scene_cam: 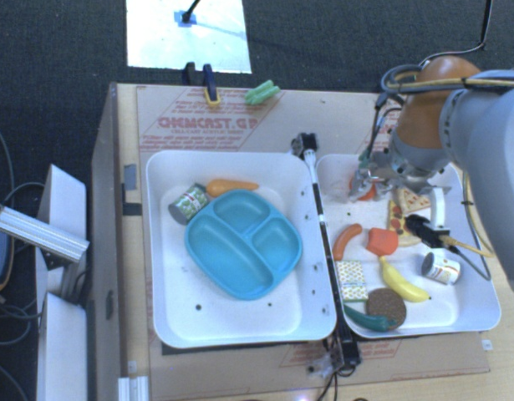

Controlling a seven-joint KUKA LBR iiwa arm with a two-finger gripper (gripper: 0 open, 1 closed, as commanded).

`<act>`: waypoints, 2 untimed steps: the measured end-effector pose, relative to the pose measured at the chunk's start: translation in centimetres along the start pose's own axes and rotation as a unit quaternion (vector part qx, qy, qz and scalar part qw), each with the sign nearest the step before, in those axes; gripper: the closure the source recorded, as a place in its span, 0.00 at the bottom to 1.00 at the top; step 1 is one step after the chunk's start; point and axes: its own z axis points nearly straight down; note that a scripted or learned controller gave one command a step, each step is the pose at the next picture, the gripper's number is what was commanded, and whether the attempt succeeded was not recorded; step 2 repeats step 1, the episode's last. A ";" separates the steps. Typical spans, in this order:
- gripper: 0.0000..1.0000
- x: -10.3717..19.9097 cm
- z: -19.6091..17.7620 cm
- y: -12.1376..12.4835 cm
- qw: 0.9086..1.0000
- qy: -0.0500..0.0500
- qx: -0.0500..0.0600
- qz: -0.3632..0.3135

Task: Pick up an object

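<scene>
My gripper (363, 184) hangs low over the far left corner of the right bin (478, 307), under the grey arm with the orange band. A small red-orange item (368, 194) lies right beneath it, partly hidden. Nearby in that bin lie a pizza slice (411, 200), an orange sausage (347, 241), an orange-red piece (382, 241), a banana (403, 281), a small white can (440, 266), a brown round patty (385, 306), a green pepper (369, 321) and a checkered packet (351, 279).
The left bin (173, 307) holds a blue divided plate (244, 242), a tin can (188, 202) and a carrot (231, 187). A black-handled brush (311, 174) lies along the rim between the bins. A green object (262, 93) sits on the bench behind.
</scene>
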 end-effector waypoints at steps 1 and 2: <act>1.00 3.5 -9.0 -4.8 1.000 0.000 -0.001 0.001; 1.00 3.5 -9.0 -4.8 1.000 0.000 -0.001 0.001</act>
